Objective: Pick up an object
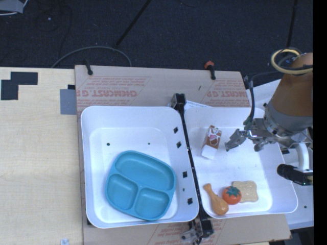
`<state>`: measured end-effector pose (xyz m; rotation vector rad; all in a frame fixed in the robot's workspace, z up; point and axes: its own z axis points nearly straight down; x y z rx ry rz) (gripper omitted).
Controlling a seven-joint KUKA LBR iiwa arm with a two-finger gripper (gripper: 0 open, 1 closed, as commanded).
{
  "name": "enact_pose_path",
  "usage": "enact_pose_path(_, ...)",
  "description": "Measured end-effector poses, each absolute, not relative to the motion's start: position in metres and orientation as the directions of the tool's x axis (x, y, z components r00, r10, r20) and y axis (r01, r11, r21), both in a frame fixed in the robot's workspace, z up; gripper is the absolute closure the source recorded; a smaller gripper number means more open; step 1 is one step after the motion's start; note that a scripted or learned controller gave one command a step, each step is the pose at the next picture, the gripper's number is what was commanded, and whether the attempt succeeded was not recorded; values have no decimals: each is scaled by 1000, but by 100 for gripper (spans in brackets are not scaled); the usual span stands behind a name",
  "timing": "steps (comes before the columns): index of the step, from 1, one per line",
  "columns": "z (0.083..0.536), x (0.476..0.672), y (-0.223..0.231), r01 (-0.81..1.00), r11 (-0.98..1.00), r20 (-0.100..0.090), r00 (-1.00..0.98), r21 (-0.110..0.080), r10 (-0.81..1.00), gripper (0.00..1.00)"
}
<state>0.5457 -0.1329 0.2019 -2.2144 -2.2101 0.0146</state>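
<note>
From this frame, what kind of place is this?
Likely a robotics lab grasping rig, not a kitchen: a robot arm over two white bins clamped on cardboard, toy food and a blue tray as test objects, loose cables on dark carpet.
</note>
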Motion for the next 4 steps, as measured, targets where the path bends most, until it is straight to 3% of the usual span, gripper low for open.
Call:
enact_pose_path(1, 209, 549, -133, 1000, 0, 0, 0, -2, 1000, 0)
enact_pose_path(3, 91, 546, -134, 1000, -1, 2, 1, -7, 1000, 0)
enact_pose_path(4, 104, 546, -136, 1000, -6, 2, 6, -6, 1000, 100)
